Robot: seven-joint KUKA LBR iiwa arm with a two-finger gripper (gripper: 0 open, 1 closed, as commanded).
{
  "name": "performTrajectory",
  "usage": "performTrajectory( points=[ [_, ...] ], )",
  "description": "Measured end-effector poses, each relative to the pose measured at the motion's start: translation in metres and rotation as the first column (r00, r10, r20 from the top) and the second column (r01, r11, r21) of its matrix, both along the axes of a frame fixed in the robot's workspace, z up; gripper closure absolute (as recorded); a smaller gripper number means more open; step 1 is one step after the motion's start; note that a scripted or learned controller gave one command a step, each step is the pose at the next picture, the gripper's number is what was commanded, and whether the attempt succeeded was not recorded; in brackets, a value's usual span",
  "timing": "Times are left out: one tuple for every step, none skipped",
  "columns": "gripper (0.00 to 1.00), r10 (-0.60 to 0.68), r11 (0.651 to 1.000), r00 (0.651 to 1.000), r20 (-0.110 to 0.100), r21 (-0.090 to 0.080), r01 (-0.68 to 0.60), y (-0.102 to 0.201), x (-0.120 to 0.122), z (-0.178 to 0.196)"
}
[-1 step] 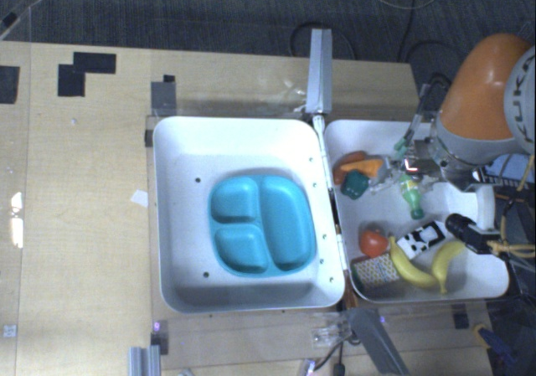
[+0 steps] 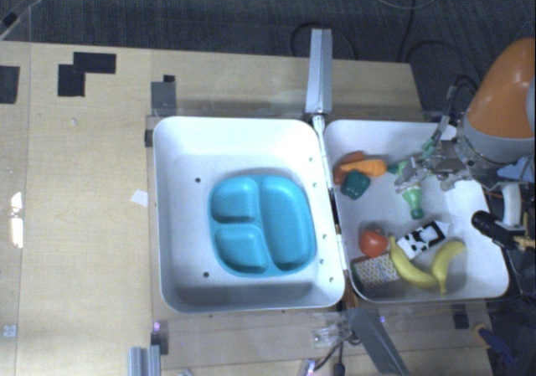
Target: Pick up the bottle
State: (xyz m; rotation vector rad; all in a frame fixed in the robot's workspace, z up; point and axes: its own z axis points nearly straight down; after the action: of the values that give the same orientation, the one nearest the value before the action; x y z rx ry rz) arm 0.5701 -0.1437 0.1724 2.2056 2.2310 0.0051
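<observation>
Right now the end effector [image 2: 421, 172] hovers over the right bin [image 2: 494, 282], directly above the small green bottle [image 2: 413, 201]. Whether it grips anything, I cannot tell. The pick looks unfinished: the bottle seems to rest on the bin floor, pale green and slim, between the green block [image 2: 355, 186] and the banana [image 2: 423, 268].

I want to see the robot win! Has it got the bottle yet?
Not yet, as far as I can see. The pincer is down in the right bin, right above the small green bottle, which looks still on the bin floor. Whether it's gripped is too blurry to tell. Lifting it is still left.
</observation>
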Motion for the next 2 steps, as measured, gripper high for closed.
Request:
performTrajectory(
  points=[
    [0.0, -0.008, 1.0, 1.0, 0.006, -0.001, 0.008, -0.017, 0.037, -0.084],
    [1.0, -0.005, 1.0, 1.0, 0.013, 0.001, 0.005, -0.015, 0.04, -0.071]
  ],
)
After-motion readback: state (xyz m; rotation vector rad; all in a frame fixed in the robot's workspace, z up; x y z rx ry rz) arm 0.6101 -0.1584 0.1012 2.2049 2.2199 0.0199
